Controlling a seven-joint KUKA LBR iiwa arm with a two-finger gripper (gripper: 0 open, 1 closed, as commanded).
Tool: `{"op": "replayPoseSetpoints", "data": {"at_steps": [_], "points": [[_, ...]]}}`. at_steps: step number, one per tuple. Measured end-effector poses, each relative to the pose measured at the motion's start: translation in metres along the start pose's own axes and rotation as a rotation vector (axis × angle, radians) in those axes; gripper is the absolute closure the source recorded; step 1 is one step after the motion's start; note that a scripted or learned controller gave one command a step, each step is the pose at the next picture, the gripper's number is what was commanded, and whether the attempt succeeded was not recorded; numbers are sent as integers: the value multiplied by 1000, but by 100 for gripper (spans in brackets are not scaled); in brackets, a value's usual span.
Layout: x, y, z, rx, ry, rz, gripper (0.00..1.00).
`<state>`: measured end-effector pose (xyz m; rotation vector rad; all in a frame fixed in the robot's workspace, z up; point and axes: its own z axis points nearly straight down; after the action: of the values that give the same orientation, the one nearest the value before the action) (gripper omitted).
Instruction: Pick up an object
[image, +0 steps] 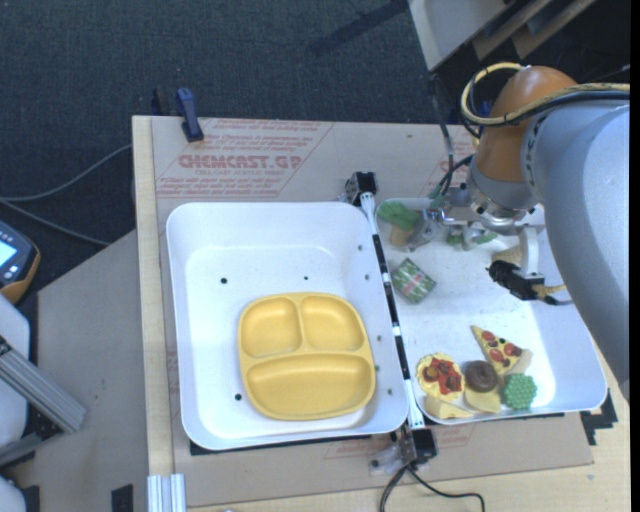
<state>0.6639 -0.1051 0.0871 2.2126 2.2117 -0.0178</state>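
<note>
A grey KUKA arm with an orange band above its wrist reaches in from the right and hangs its pincer (455, 222) low over the far end of the right-hand shallow white bin (570, 385), close beside a small green-and-tan soft object (400, 217) lying in that bin's far left corner, seemingly the nearest candidate for a pick. Whether the pincer is released or clenched cannot be told from this slanted overhead angle, and nothing is visibly between its tips, so no grasp can be claimed. Just nearer the camera, against the divide between the bins, sits a small green patterned block (411, 280), apart from the pincer. At the near end of the same bin the toy food is bunched together: a pizza slice (499, 349), a green broccoli-like piece (519, 391), a dark brown round piece (481, 376) and a red-and-yellow piece (440, 376), all touching or nearly so, a crowding that would likely make a clean pinch harder there. The left-hand white bin (200, 250) holds a yellow plastic three-compartment plate (305, 355), flat and broad, judged a poor fit for a two-finger pinch. Both bins rest on the cardboard-covered tabletop (240, 160), a blue clip (188, 113) at its far edge.
</note>
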Motion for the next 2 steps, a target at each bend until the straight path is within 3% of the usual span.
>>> {"op": "replayPoseSetpoints", "data": {"at_steps": [1, 2], "points": [[0, 1, 3, 10, 18, -1, 0], [-41, 4, -67, -7, 13, 2, 0]]}}
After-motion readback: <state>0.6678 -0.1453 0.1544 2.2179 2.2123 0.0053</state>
